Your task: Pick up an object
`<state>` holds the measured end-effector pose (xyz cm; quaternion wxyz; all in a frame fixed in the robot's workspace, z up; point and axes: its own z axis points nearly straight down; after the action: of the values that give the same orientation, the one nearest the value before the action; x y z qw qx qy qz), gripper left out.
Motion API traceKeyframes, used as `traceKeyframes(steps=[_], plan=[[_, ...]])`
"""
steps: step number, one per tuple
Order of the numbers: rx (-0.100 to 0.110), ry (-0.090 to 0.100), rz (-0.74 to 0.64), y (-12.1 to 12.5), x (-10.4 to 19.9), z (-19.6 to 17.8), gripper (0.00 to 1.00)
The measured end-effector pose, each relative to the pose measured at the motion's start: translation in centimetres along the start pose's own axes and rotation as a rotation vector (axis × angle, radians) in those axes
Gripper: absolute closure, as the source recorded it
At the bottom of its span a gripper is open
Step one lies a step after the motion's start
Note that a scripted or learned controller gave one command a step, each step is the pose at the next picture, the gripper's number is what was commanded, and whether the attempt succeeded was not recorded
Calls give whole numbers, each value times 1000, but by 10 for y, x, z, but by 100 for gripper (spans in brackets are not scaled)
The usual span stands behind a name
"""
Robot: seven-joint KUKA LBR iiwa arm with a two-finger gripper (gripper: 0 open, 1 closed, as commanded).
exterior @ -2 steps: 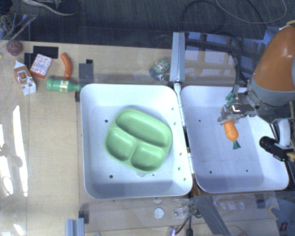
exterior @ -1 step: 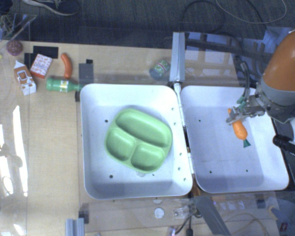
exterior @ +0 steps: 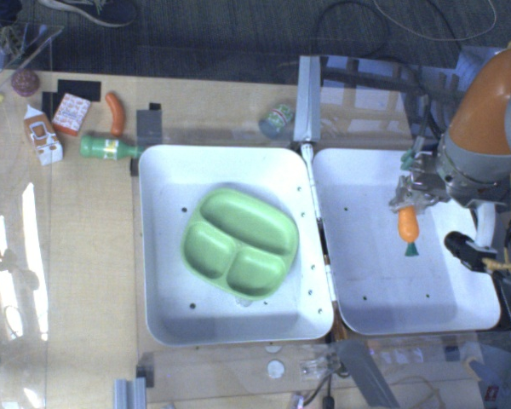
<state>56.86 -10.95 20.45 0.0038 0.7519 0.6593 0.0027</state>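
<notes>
Right bin [exterior: 366, 296], pincer [exterior: 411, 196] w/ carrot [exterior: 408, 227] just below, green tray [exterior: 240, 242] left bin

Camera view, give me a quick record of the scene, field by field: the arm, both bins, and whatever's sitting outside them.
arm: reaches in from the right, gripper over the right bin
toy carrot: orange with a green tip, hanging just below the gripper; whether it is gripped cannot be told
left bin: holds a green divided plate with three compartments
bench, upper left: green bottle lying on its side, orange sausage, two small cartons
</notes>
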Motion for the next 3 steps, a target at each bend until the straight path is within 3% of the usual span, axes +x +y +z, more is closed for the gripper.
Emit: traceKeyframes(steps=[1,2,3], plan=[[0,0,0,0,0,0,0],[-3,1,-275,-22,-31,115,0],[-12,1,-277,-19,-29,103,100]])
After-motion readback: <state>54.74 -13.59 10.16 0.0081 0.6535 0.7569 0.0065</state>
